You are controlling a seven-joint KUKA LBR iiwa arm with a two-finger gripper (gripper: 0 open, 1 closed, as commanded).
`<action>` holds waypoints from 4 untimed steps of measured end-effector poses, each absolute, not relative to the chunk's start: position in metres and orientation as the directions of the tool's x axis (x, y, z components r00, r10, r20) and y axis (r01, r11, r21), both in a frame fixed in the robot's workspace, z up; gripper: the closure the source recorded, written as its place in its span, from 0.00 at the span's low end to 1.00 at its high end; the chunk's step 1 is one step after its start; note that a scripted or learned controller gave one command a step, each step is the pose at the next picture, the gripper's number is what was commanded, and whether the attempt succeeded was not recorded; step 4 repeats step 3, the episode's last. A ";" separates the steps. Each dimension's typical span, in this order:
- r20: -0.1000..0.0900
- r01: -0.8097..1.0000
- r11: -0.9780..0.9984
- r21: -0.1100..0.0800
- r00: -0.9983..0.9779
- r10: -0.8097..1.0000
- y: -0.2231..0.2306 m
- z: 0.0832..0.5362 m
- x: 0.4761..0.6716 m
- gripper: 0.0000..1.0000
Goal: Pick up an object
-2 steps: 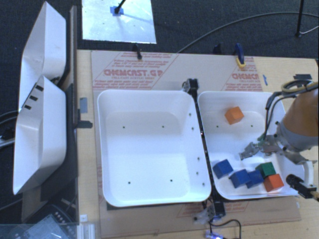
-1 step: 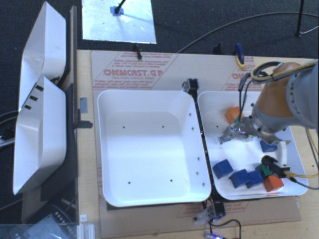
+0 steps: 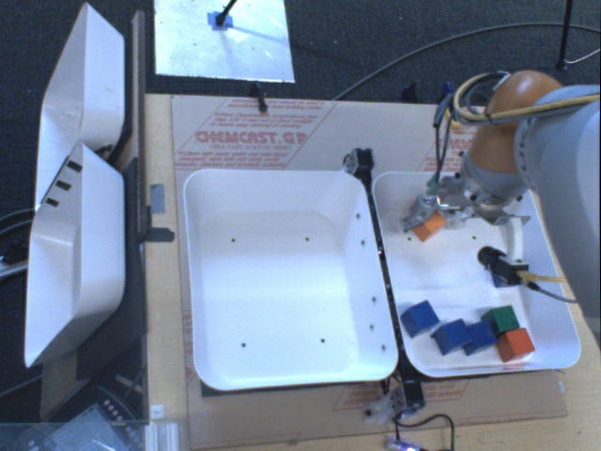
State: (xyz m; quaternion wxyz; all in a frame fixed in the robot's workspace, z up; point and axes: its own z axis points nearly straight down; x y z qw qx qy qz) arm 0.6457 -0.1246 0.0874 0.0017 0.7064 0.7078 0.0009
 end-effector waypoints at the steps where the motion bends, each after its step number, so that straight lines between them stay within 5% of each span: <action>1: 0.000 1.000 0.002 0.003 -0.002 1.000 -0.125 0.098 0.645 1.00; 2: 0.001 1.000 0.006 0.008 -0.006 1.000 -0.055 0.191 0.649 1.00; 3: 0.002 1.000 0.007 0.000 -0.007 1.000 0.022 0.187 0.624 1.00; 4: 0.002 1.000 0.007 0.000 -0.007 1.000 0.022 0.187 0.624 1.00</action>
